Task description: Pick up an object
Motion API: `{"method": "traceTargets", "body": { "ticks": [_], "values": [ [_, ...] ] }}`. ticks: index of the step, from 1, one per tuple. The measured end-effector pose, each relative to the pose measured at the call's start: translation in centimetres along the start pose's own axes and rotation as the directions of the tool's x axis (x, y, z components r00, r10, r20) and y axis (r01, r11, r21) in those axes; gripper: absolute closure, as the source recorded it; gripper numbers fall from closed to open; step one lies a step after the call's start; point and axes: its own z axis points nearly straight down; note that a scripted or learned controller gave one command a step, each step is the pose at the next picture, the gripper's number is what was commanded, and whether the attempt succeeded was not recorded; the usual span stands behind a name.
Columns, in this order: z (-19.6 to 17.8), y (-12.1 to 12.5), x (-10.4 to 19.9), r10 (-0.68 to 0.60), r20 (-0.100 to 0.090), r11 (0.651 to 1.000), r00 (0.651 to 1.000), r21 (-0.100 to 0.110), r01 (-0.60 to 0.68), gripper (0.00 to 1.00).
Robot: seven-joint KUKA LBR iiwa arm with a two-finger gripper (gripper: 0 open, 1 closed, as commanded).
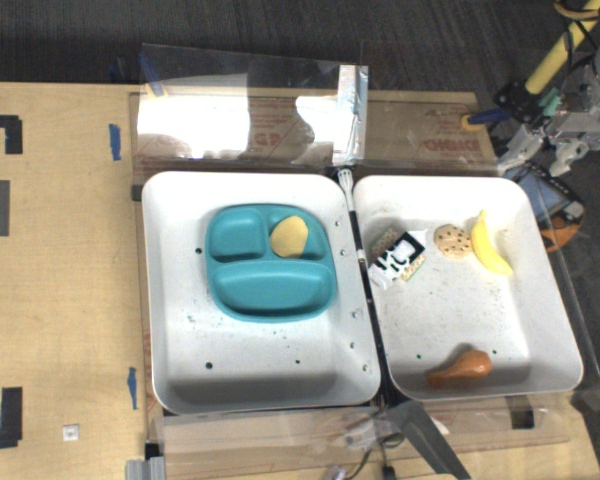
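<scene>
four things: right bin [540, 298] — banana [491, 245], cookie [451, 239], card [398, 255], drumstick [460, 366]
pincer [560, 133]: top right, grip state i cannot tell
banana: nearest, down-left of pincer, long axis along bin's depth

Right bin [540, 298] holds banana [491, 245], cookie [451, 239] (touching), 1 drumstick [461, 366].

Two shallow white plastic bins [180, 368] look smooth, faintly glossy and speckled with dark marks; the teal divided plastic tray [270, 290] has a soft sheen, the light wooden bench top [60, 288] is matt, and the clear plastic sheet [250, 118] glares
</scene>
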Motion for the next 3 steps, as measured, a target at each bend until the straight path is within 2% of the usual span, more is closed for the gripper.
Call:
{"method": "traceTargets", "body": {
  "ticks": [1, 2, 3],
  "values": [
    [7.4, -2.0, 3.1, 0.22, -0.001, 0.975, 0.976, 0.007, -0.22, 0.0],
    [16.3, -3.7, 1.4, 0.174, -0.001, 0.985, 0.985, -0.019, -0.174, 0.0],
    [17.7, -6.7, 0.9, -0.075, -0.005, 0.997, 0.997, -0.014, 0.075, 0.0]
  ]
}}
